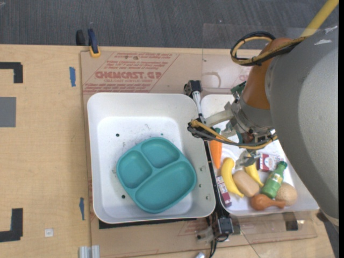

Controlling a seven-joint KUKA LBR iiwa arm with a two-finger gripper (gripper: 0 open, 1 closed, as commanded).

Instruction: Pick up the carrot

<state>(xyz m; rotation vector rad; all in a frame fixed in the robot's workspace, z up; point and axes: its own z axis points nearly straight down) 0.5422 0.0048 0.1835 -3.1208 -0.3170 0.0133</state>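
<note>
We see two bins (102, 144) of smooth white plastic, faintly speckled, and a matt teal plastic tray (156, 173). The bench (43, 144) looks like dull brown cardboard with red print. The carrot (216, 153), banana (230, 176) and green bottle (274, 180) look like glossy plastic. The arm (312, 128) is smooth matt grey.

The cardboard sheet (134, 71) under the bins bears red print reading roughly "CHEMCAST", smaller lines illegible.
</note>
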